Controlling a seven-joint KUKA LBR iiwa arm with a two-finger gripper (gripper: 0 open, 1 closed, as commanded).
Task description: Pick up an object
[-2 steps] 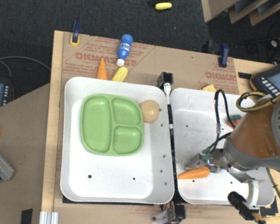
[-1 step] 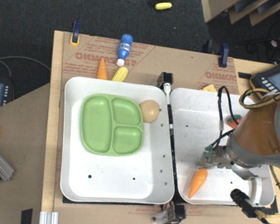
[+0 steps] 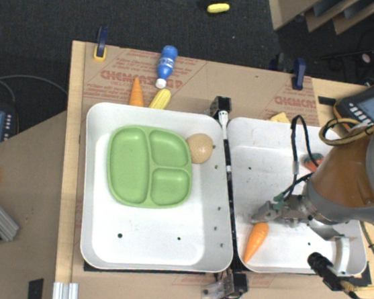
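Two shallow white plastic bins sit side by side: the left bin (image 3: 95, 236) lies well left of the jaws, the right bin (image 3: 263, 138) lies under them

Grey arm with the orange band (image 3: 349, 179) comes in from the right and covers most of the right bin behind the jaws

Green three-compartment plastic tray (image 3: 150, 166) rests in the left bin, far left of the jaws and slightly up-frame

Two-finger gripper (image 3: 275, 214) is low over the right bin floor, pointing left; the jaws are dark and partly hidden by the wrist, can't tell if they're spread or pressed together

Orange carrot-shaped toy (image 3: 255, 240) lies on the right bin floor just below-left of the jaws, top end close to the tips, taper pointing down toward the near rim; contact not resolvable, nothing visibly between the jaws

Tan round ball (image 3: 200, 147) sits at the tray's upper right corner in the left bin, up-left of the jaws

Outside the bins, far up-left of the jaws on the cardboard: blue-and-white small bottle (image 3: 165, 65), yellow corn-like piece (image 3: 160, 98), small orange cone (image 3: 136, 92)
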